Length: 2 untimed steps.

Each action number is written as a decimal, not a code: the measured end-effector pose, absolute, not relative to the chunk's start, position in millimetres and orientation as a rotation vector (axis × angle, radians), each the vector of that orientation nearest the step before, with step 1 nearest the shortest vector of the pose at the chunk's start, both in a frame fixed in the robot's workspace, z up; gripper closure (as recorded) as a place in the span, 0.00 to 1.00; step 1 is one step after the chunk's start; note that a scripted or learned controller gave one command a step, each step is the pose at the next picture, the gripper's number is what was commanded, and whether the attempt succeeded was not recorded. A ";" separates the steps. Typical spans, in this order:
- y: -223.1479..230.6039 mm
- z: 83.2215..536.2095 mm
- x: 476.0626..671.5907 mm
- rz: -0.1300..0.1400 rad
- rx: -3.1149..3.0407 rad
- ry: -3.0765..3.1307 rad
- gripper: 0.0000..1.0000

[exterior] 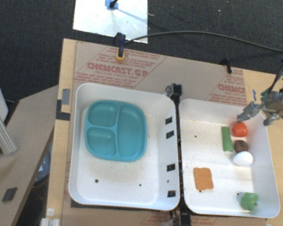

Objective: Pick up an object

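The right bin holds a red tomato-like ball, a green stick, a brown lump, a white egg, an orange flat slab and a green object. My gripper hangs at the bin's far right corner, just above and right of the red ball. Its two fingers are spread, with nothing between them.
The left bin carries a teal divided plate. A black clip strip runs along the seam between the bins. Cables cross the back of the bench.
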State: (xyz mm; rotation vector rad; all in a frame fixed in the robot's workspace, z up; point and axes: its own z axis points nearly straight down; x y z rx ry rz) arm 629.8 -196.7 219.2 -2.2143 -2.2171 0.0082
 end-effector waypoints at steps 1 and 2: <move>-196.3 226.1 632.5 -0.001 -2.218 -2.227 0.00; -189.4 169.8 639.5 0.001 -2.214 -2.228 0.00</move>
